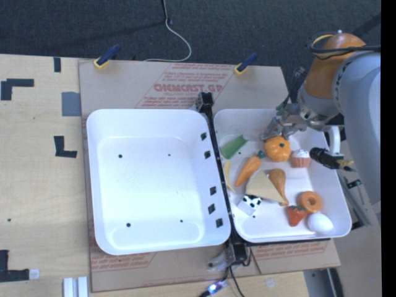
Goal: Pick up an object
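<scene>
The arm bends down from the far right corner of the right bin (344, 198), its pincer (278, 127) low just behind the small pumpkin (276, 148) — whether it grips anything, I cannot tell. Carrot (249, 169) and cupcake (301, 159) flank the pumpkin.

Grey arm (365, 98) — rounded casing, orange band (331, 64) above a dark metal wrist.

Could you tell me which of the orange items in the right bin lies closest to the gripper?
The round orange pumpkin, just below the gripper. The carrot, cone and doughnut lie farther down.
</scene>
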Available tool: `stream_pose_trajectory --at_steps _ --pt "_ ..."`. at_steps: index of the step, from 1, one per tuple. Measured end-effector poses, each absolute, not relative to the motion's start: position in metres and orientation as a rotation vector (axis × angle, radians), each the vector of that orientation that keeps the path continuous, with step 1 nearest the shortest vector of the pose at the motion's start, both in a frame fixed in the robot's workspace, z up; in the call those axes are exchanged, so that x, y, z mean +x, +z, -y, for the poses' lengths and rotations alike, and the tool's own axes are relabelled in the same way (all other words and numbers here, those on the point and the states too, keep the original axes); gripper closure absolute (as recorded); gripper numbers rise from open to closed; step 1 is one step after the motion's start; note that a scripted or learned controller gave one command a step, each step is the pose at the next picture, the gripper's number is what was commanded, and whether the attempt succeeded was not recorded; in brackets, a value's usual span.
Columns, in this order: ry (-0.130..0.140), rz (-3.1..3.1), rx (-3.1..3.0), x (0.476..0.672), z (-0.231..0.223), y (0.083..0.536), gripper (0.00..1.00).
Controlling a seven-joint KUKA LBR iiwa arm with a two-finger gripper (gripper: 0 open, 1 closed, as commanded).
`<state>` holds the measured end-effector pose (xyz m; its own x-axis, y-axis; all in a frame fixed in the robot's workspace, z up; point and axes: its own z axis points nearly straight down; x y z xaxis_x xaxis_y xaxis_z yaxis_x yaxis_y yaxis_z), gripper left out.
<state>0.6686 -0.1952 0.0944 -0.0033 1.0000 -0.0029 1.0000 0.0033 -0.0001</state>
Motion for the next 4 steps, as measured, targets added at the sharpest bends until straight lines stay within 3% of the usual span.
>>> stream_pose_trajectory --at_steps 1,2,3,4 --pt "-0.002 -2.221 2.221 0.668 0.224 0.084 1.0" --pt "-0.004 -2.222 2.224 0.607 0.224 0.085 1.0" --pt "-0.002 -2.219 2.229 0.48 0.205 0.085 1.0" --pt "0.015 -2.218 2.204 0.509 0.171 0.25 1.0"
